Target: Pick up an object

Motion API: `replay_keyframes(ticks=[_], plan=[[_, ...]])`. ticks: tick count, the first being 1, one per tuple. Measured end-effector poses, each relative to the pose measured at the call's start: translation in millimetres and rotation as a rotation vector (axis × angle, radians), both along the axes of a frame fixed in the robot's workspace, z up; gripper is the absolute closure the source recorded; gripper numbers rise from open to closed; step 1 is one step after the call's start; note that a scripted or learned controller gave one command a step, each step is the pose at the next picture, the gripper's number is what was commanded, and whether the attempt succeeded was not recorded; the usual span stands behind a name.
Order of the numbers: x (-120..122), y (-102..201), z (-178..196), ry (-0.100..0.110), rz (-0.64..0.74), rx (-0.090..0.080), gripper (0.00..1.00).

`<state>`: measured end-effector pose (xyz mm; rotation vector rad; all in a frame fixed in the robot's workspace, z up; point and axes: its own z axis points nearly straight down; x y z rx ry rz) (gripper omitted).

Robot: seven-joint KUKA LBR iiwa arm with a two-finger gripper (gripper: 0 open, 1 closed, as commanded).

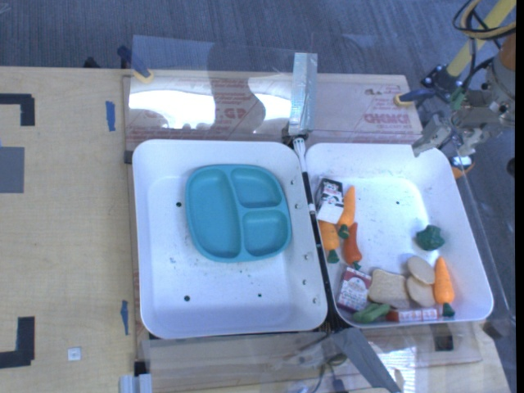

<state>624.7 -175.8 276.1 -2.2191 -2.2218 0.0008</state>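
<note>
Right bin (393, 188): shallow, white, rounded corners, floor speckled with small dark flecks. Contents gather along its left wall and near edge.

- Carrot (347, 208), orange, smooth, tapered; long axis runs roughly away from the viewer, lying against a small black-and-white packet (329, 197) by the left wall.
- Two further orange pieces (329, 237) and a reddish-orange one (352, 246) just below, also lengthwise along the wall, with a bit of green between them.
- Broccoli floret (430, 237), dark green, knobbly, alone toward the right side.
- Second carrot (443, 279), orange, near the right wall, its narrow end pointing to the near edge.
- Bread slice (388, 287), tan, squarish, touching two pale round slices (421, 273) on its right.
- Small red-and-white packet (354, 290), just left of the bread.
- Green pod (372, 311), glossy, lying crosswise along the near rim.

Left bin (160, 178): same make, touching the right bin. Holds one blue plate (238, 212), matte plastic, rounded, split into three compartments, each bare.

Gripper (455, 134): grey metal, hanging over the far right corner of the right bin, apart from all the items. Whether its claw is open or closed I cannot tell from here. Yellow cabling (483, 15) loops above it.

Behind the bins: a clear plastic sheet (213, 97) over the wooden bench (57, 219).
</note>
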Motion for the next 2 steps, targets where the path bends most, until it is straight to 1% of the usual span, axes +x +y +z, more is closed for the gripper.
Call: replay_keyframes(ticks=[1,2], plan=[[-32,36,-157,0.012,-0.059,0.002,0.0],[-134,33,-189,-0.006,0.1,-0.001,0.0]])
